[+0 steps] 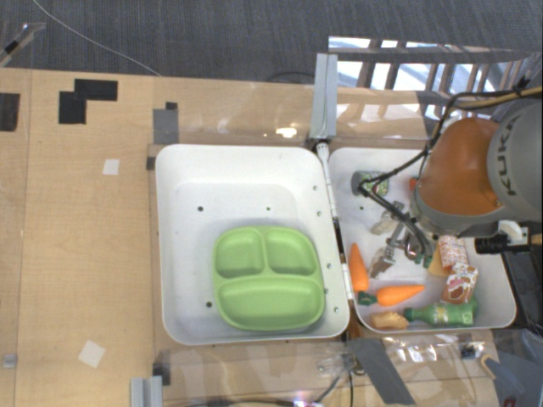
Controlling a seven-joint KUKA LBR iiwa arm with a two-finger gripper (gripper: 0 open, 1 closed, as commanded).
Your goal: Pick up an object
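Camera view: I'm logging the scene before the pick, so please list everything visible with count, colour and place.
bins: 2, white, side by side on the bench
divided plate: 1, green, three compartments, in the left bin
toy carrots: 2, orange, near part of the right bin
bottle: 1, green, lying along the right bin's near wall
red-and-white packets: 2, right of the carrots
arm: 1, grey with orange band, over the right bin
gripper: 1, metallic, above the carrots
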